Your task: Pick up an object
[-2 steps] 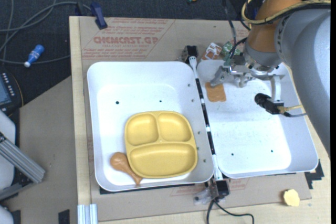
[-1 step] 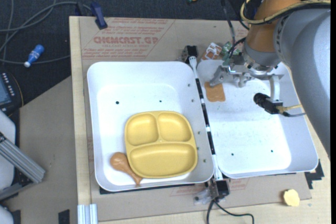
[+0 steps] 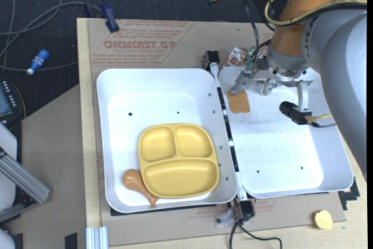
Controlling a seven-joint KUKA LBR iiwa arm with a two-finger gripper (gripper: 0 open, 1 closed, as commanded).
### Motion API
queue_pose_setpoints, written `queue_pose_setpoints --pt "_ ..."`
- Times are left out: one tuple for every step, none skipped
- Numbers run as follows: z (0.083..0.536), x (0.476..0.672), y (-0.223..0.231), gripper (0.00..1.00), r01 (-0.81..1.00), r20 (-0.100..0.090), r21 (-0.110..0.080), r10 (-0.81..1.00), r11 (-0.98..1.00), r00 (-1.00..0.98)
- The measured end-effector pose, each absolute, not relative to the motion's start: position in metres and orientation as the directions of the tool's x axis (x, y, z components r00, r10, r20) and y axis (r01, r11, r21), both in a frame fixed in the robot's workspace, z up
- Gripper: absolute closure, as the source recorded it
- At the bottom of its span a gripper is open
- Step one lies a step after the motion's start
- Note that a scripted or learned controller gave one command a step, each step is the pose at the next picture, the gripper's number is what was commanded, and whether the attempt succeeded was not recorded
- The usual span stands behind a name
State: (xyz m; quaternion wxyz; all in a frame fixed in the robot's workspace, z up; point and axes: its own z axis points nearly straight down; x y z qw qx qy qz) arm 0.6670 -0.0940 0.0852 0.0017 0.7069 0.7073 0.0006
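In the camera view, at the back of the right bin (image 3: 303,178), your gripper (image 3: 252,82) hangs low by the dividing wall, just above a flat brown piece (image 3: 239,103) lying on the bin floor. You cannot tell how wide it stands or whether it grips anything. The yellow divided plate (image 3: 177,159) and the orange drumstick toy (image 3: 137,182) sit in the left bin (image 3: 116,102). The risk: a flat piece may slip away, and the nearby wall could catch the gripper
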Motion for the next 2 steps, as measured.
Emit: queue_pose_setpoints --pt "0.0852 0.6417 -0.092 0.0 1.0 0.0 -0.002 1.0 -0.002 0.002" --pt "0.085 0.6453 -0.0979 0.0 1.0 -0.001 0.002 1.0 0.0 0.0"
